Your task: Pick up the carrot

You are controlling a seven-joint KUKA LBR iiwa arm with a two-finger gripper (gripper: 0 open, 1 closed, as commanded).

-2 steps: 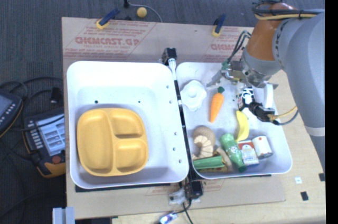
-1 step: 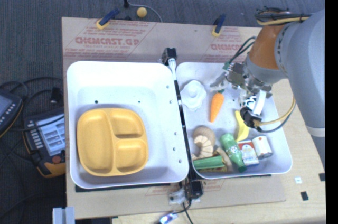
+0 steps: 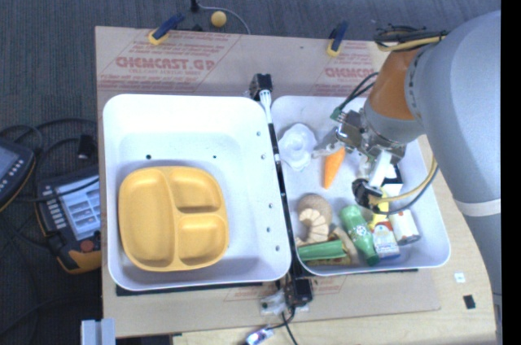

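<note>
Orange and tapered, the carrot (image 3: 332, 167) lies in the right bin (image 3: 435, 242), in that bin's upper middle, pointing down and slightly left with its broad end uppermost; you will see it just right of a crumpled clear plastic piece (image 3: 295, 143) and above a tan, ridged wooden-looking item (image 3: 313, 217); the end effector (image 3: 352, 138) sits just to the carrot's upper right, close beside its broad end, and you cannot tell from this view whether it is open or closed, nor whether it touches the carrot; nothing is visibly held by it; above it the arm (image 3: 476, 107) fills the right of the view, grey, with the orange band (image 3: 392, 87) over the wrist and black cables looping round it; lower in the same bin you have a green bottle (image 3: 358, 233) lying aslant, a flat green item (image 3: 320, 251) against the near wall, and a small white carton (image 3: 404, 228) with red markings near the right corner; the left bin (image 3: 187, 111) holds a yellow divided tray (image 3: 172, 216) in its lower left part; both bins rest side by side on the brown board of the counter (image 3: 163, 63), which bears red lettering and yellow-and-blue clamps (image 3: 167, 28) at its far edge.
</note>
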